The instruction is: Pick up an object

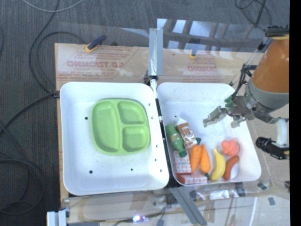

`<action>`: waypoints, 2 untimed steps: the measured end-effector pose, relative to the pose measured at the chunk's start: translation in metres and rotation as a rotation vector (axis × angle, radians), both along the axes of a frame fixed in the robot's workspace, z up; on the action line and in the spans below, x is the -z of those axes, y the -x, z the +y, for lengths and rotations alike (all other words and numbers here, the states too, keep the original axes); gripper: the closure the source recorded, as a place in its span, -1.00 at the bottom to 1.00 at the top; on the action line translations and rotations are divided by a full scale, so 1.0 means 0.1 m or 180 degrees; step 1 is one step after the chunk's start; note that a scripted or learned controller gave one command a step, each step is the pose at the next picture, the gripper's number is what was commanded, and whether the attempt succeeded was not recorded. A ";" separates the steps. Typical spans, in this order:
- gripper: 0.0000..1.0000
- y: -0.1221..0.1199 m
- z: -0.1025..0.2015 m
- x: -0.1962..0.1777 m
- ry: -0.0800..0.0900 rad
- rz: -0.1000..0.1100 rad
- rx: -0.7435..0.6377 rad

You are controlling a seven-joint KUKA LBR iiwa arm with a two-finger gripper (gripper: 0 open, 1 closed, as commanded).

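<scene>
- Grey carpet strewn with black cables [28, 86] surrounds the cardboard-topped surface [70, 62], where I watch two white bins sitting side by side.
- I see the left bin [75, 173] carrying one thing, a green divided plate [121, 126], lying flat near its middle and well apart from the arm's side.
- I find the pickable items crowded into the near half of the right bin [197, 95]: a green bottle [175, 139], a brown carton [187, 134], two carrots [200, 158], a banana [218, 165], a reddish sausage [231, 167] and a pink piece [230, 147].
- They lie touching or just beside one another, which I judge leaves little room for fingers to slip between them.
- My arm [273, 72] reaches in from the right, its claw [212, 118] hanging over the bin's bare far part, pinching nothing.
- I cannot tell whether the claw is spread or pressed together; the slant and blur hide the gap.
- I judge the pick not yet begun, with the carton and bottle nearest the claw's tip.
</scene>
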State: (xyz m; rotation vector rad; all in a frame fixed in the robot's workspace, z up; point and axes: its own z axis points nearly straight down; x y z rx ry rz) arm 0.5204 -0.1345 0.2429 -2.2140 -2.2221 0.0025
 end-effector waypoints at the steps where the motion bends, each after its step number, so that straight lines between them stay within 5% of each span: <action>1: -1.00 0.21 -0.15 0.08 0.0010 -0.0003 -0.0066; 2: -1.00 0.09 0.11 1.34 0.0000 -0.0016 -0.0680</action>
